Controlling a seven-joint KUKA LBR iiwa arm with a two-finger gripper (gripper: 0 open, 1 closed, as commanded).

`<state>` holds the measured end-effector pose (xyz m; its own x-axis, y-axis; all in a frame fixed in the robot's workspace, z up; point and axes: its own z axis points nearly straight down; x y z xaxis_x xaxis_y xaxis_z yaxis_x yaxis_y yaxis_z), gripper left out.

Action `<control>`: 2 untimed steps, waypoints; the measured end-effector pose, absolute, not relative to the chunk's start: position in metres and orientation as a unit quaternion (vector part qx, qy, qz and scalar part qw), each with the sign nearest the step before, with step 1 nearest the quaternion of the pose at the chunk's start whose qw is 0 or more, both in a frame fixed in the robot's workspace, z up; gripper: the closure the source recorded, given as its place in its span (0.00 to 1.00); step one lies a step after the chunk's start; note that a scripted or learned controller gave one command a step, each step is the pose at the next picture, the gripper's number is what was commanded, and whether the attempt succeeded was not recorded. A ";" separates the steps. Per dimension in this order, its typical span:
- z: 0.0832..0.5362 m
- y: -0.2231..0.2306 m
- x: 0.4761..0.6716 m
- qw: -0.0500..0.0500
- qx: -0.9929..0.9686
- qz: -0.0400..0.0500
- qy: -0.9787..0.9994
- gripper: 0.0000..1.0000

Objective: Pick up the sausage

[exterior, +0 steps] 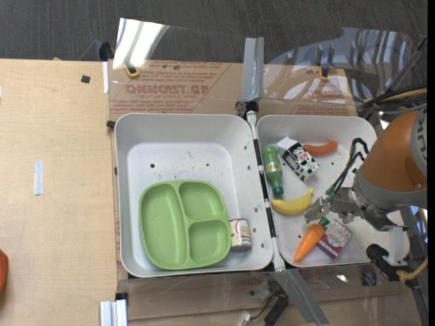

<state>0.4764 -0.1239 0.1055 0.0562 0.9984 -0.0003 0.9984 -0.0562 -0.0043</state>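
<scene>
1. The gripper [325,212] hangs low over the right bin [353,124], reaching in from the right side; whether it is released or clenched cannot be told, as the metal parts at its tip blur together, and nothing is seen gripped.
2. The sausage [319,147] lies up the bin from the gripper, well apart from it, near the back wall. It rests flat and crosswise, with bare floor on its far side, which should leave room for a grasp across its narrow width.
3. Just beside the sausage, on the gripper's side, sits a small black-and-white box [299,160]; it looks close enough to get in the way of a descent.
4. Nearest the gripper are the carrot [308,242], just below its tip, a pink packet [334,238] beside that, and the banana [292,203] to its left.
5. A green bottle [272,170] lies further left, along the bin's dividing wall.
6. In the left bin [183,124], well away, are a green divided plate [183,223] and a small can [240,234].
7. Judged from this layout, the pick has not begun: the arm likely needs to lift and travel up the bin first.
</scene>
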 end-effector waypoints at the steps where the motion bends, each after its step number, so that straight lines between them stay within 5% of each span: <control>1: 0.113 -0.124 0.476 0.002 -0.727 0.002 -0.687 1.00; 2: 0.113 -0.124 0.476 0.002 -0.727 0.003 -0.687 0.00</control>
<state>0.4761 -0.1243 0.1134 0.0563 0.9984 -0.0010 0.9984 -0.0563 -0.0064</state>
